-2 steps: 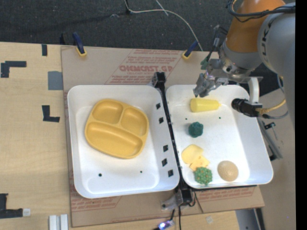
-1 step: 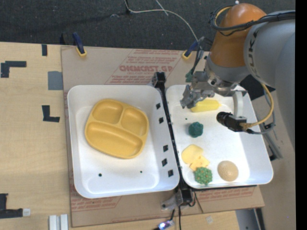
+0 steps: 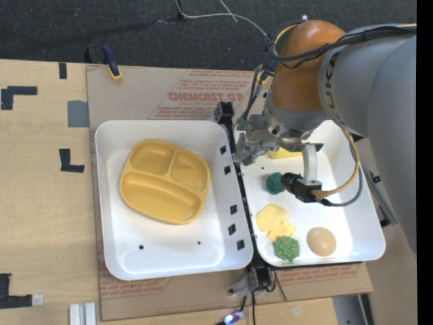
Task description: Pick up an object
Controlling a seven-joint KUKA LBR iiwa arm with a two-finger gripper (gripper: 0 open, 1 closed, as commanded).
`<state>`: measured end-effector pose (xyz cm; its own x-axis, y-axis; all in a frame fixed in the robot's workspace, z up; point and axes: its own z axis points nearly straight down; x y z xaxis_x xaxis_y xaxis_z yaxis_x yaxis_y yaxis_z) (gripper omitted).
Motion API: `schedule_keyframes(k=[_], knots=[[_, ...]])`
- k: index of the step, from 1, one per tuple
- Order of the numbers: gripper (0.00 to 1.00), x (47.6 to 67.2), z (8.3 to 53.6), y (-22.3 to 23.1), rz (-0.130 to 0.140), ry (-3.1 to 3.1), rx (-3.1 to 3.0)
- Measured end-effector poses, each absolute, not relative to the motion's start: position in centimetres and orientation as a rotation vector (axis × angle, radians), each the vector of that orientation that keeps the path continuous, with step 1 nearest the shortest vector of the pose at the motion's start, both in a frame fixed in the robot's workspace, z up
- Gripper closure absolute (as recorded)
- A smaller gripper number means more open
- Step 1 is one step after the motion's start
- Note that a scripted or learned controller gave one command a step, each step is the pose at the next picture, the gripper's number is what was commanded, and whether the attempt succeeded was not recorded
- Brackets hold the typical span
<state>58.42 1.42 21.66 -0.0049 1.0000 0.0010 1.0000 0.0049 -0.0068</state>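
Left bin (image 3: 108, 202): shallow, white; carries one yellow divided tray (image 3: 164, 180), lying flat near its middle; apart from the arm.
Right bin (image 3: 365, 212): shallow, white; carries the loose pieces; the arm hangs over its far end.
Candidates for picking: small dark green piece (image 3: 273, 183), about mid-bin; pale yellow wedge (image 3: 272, 221) nearer the front; green bumpy piece (image 3: 286, 248), touching the wedge's front edge; tan round piece (image 3: 321, 241) just beside that; a yellow piece (image 3: 279, 154) partly hidden under the wrist.
Arm: grey, orange band above the wrist; enters from the right; wrist over the right bin's far left part, close to the divider between the bins.
Pincer (image 3: 252, 149): low, beside the divider; nothing seen between its fingers; whether released or clenched, cannot tell, the wrist body hides them.
Step in hand, by judgement: approach or descent; no object lifted; every piece lies on the bin floor.
Next move calls for: a chosen target, likeliest the dark green piece or the hidden yellow one, both near; centring over it, clear of the divider wall; closing squarely before any lift.
Tabletop (image 3: 40, 202): tan, with dark markings.
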Motion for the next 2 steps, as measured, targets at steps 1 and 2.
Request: schedule_keyframes(k=[1, 2], knots=[[1.00, 55.5, 22.6, 6.7, 0.004, -2.226, -2.210], [1.00, 54.0, 23.1, 10.2, 0.005, -2.225, -2.212]])
